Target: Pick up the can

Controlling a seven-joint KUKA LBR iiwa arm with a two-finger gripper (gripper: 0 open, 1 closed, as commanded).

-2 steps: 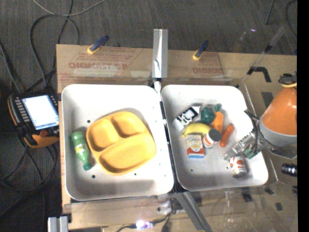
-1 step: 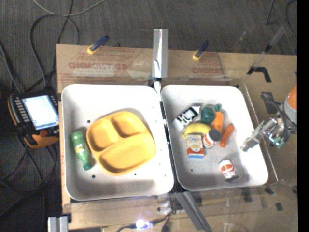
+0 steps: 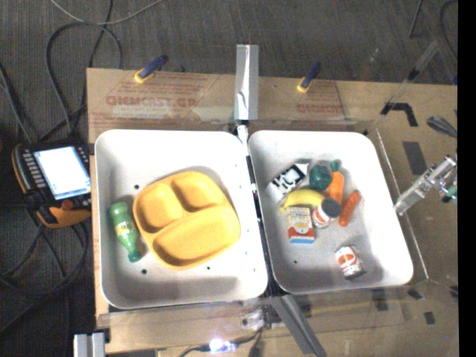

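The can (image 3: 348, 262) lies apart from the other items near the front right corner of the right bin (image 3: 387, 199), well clear of the clutter, which should ease a grasp. The gripper (image 3: 435, 178) hovers beyond the worktop's right edge; whether it is open I cannot tell

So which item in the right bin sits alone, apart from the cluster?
The red and white can, near the right bin's front corner. The banana, carton and carrots crowd together further back; the can touches nothing.
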